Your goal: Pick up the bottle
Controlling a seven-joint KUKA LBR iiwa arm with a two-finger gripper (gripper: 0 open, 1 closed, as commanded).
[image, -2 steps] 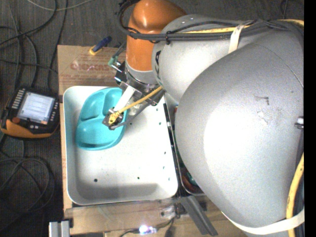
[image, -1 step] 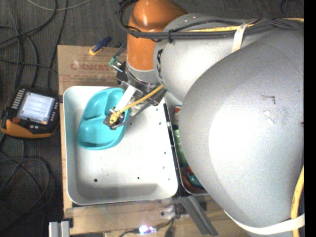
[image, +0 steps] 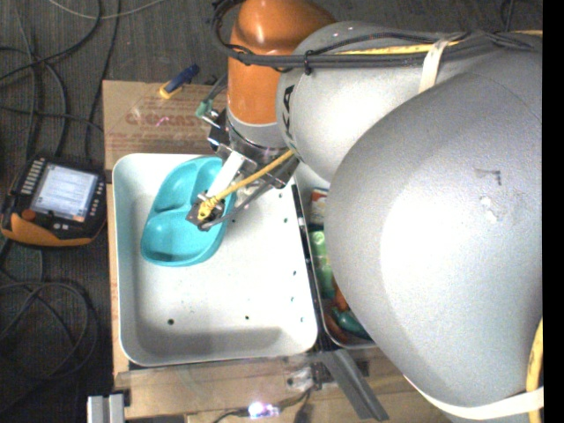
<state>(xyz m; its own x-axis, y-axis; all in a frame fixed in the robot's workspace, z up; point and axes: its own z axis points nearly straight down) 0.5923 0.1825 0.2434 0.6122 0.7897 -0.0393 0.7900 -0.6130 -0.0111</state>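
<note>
Grey arm [image: 441,192] comes in from the right and covers most of the right side of the view. Big rounded link sits over the right white bin [image: 319,263], so just a strip of that bin's left side shows. Orange band [image: 264,51] is at top centre, over the far edge of the bench. Wrist points down and left from there into the left shallow white bin [image: 220,324].

Two-finger gripper [image: 207,211] is low in the left bin's far-left part, right on the turquoise plastic bottle [image: 181,223]. Bottle lies on its side on the bin floor near the left wall, long axis running from the far middle toward the near-left. Gripper tip sits at the bottle's right flank, roughly mid-length, touching or just above it; can't separate the two from this angle. Finger spread: cannot tell, the tip is small, dark and partly masked by a yellow cable [image: 251,176] running diagonally along the wrist down to it.

Near half of the left bin floor is bare white with a few small dark specks.

Visible strip of the right bin holds some jumbled green and red items [image: 326,271], mostly hidden under the arm.

Off the bench, left: orange-and-black handheld pendant with lit screen [image: 55,199] on the dark floor, among black cables [image: 53,69].
</note>
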